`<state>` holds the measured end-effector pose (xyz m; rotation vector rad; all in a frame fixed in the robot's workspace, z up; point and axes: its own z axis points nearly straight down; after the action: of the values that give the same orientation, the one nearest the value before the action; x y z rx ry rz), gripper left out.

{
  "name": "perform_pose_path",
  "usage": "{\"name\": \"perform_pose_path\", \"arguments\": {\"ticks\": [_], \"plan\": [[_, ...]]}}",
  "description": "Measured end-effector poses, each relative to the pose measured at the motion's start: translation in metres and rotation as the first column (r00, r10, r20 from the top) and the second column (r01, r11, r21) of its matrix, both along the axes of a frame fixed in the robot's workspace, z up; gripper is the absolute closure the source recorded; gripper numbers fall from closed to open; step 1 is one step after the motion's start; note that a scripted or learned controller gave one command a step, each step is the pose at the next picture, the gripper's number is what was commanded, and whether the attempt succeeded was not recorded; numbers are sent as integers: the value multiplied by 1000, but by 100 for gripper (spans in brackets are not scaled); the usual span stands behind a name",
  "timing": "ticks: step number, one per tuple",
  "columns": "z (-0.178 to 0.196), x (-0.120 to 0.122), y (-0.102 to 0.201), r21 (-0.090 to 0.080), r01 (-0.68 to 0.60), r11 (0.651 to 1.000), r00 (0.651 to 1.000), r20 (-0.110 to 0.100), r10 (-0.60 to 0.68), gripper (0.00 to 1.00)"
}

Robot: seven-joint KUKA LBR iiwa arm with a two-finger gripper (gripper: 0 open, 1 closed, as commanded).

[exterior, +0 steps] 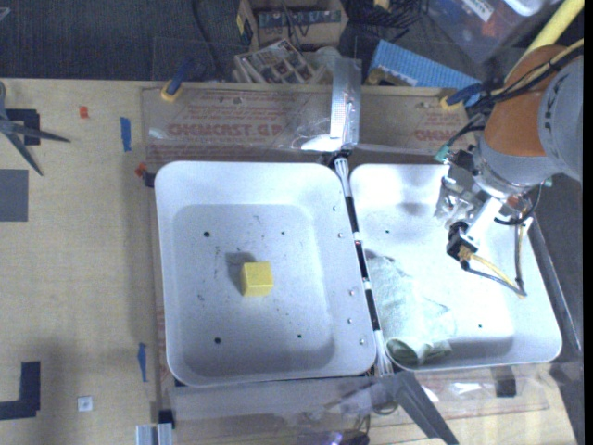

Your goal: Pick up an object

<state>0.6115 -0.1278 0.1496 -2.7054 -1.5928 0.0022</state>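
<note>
Item 1. My two-finger gripper (454,204), on the grey arm with the orange band, is hanging over the shallow white plastic bin on the right (533,318), above that bin's far half. Whether it is spread or pressed together I cannot tell, as the view is too blurred there.

Item 2. A small yellow block, cube-shaped (258,278), is sitting well apart from my gripper. It is lying across the rims where the two bins meet, near the middle of the shallow white plastic bin on the left (301,235). It is resting flat on the bin floor, alone, and touching neither wall.

Item 3. A pale, crumpled piece of cloth-like material (400,295) is lying in the same bin as my gripper. It is lying below the gripper in the view and toward the shared rims, near but not touching it, and running along the bin's inner wall.

Item 4. A greenish-grey rolled thing (417,349) is lying farther from my gripper than the cloth, in the near corner of the right bin and just beside the cloth's lower end. I cannot tell whether the two are joined.
</note>
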Motion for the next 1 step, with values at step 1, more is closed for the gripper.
{"name": "perform_pose_path", "arguments": {"ticks": [1], "plan": [[59,-16,48,-1,-84,996,996,4,84,100]]}}
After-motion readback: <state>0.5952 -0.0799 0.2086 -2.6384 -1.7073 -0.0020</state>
